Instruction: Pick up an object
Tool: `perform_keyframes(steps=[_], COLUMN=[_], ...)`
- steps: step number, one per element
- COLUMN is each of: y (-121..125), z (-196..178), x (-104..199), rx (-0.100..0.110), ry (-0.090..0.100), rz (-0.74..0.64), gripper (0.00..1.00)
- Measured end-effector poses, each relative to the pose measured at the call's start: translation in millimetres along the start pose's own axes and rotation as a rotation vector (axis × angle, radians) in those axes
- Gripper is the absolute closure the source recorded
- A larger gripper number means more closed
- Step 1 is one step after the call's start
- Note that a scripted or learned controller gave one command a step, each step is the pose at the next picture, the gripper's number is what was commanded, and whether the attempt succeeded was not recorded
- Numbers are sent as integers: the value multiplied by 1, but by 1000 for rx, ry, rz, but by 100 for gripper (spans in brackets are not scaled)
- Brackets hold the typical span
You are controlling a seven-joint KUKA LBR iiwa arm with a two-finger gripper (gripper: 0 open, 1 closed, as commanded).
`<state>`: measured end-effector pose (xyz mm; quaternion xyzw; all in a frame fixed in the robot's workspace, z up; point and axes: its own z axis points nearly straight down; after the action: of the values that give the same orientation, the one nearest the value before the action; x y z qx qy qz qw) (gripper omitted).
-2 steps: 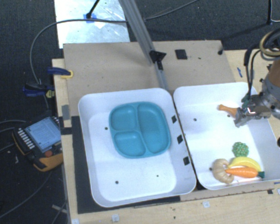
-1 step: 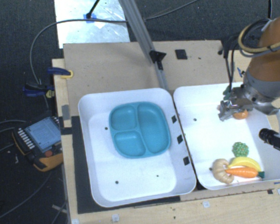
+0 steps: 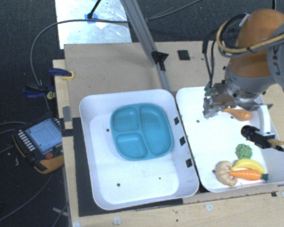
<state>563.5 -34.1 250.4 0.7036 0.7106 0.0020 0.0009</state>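
Observation:
My gripper [image 3: 212, 107] hangs low over the upper part of the right bin [image 3: 204, 144], near its left wall. An orange toy piece [image 3: 238, 113] lies just to the gripper's right, partly under the wrist and not between the fingertips. In the bin's front right corner sit a green broccoli [image 3: 243, 151], a yellow banana [image 3: 249, 164], an orange carrot [image 3: 246, 174] and a tan lumpy piece [image 3: 225, 173], packed close together.
A blue divided plate [image 3: 141, 131] lies in the left bin [image 3: 103, 183]. A grey pole [image 3: 142, 31] slants across the bench behind the bins. A handheld device [image 3: 40, 144] and cables lie off the bench at the left.

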Motion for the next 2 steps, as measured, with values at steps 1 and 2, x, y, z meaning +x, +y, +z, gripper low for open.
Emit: perform_keyframes(steps=[1,2], y=[25,45], z=[12,22], x=[55,98], rx=[1,1], ry=[-1,-1], rz=[0,1], gripper=[100,100])
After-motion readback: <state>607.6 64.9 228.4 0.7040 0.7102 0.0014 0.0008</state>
